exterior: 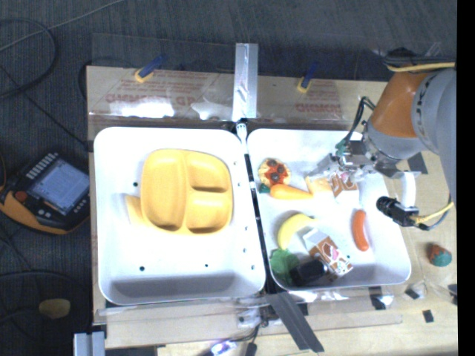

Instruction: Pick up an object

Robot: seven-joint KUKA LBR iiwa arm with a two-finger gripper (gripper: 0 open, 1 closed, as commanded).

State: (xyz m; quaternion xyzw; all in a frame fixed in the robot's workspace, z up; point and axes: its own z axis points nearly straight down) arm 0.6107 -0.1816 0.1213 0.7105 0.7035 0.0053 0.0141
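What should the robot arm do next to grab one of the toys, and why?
Probably lower the tool a little onto the small brown-and-white packet right beneath it in the right bin. The tool already hangs over that spot, beside the carrot, and nothing is visibly held, so a short descent looks like the nearest chance.

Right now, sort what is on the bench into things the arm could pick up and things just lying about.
For the job, in the right white bin:
orange toy carrot
yellow banana
red sausage
small printed carton
gripper

Lying about:
yellow divided tray, left white bin
handheld controller, on the floor
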